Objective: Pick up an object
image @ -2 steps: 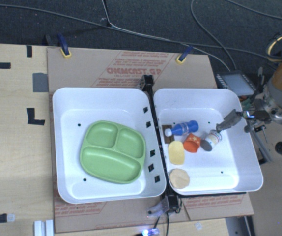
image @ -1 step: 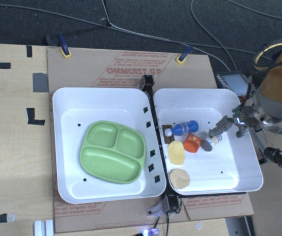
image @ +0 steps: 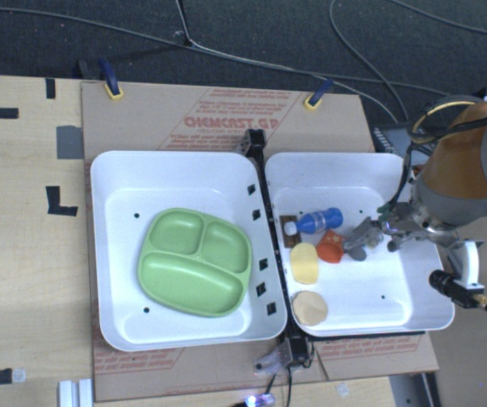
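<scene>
Reaching into the right bin from three o'clock, the gripper shows fingers whose spread I cannot tell beside the red object, which could skid into the blue bottle at eleven o'clock.

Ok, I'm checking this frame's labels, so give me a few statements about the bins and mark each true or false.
1. The green plate lies in the left bin. True.
2. The blue bottle is in the left bin. False: it lies in the right bin.
3. The gripper is over the right bin, near the red object. True.
4. The green plate has no dividers. False: it has three compartments.
5. A yellow object lies in the right bin, near the divider between the bins. True.
</scene>
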Robot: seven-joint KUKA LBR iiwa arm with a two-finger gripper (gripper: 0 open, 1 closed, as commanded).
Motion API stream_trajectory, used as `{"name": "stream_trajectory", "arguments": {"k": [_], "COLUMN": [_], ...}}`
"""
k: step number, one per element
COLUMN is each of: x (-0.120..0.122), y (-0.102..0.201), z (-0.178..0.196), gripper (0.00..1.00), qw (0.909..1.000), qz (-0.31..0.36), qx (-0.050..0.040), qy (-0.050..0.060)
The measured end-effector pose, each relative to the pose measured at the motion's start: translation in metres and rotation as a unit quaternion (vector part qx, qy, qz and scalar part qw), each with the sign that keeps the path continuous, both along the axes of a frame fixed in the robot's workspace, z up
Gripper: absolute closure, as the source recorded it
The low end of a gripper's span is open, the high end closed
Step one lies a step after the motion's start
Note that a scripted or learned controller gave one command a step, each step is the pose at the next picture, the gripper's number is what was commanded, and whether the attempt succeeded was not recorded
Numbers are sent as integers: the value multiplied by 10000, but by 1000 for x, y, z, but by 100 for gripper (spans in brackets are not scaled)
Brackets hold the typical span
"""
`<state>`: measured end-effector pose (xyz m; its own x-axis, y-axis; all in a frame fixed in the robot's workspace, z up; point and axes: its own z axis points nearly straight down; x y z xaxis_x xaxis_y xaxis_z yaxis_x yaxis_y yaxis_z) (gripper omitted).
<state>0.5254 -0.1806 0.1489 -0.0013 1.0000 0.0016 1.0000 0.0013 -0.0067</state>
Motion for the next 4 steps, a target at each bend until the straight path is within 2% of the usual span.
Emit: {"name": "stream_trajectory", "arguments": {"k": [1,2,4], "x": [1,2,-3], "y": [-2,-1,1], "z": [-44,-32,55], "gripper": [0,100,100], "qw": [10000,10000,10000], "qz": [-1,6,3], "qx": [-7,-6,-15], "qy": [-12,-22,-52]}}
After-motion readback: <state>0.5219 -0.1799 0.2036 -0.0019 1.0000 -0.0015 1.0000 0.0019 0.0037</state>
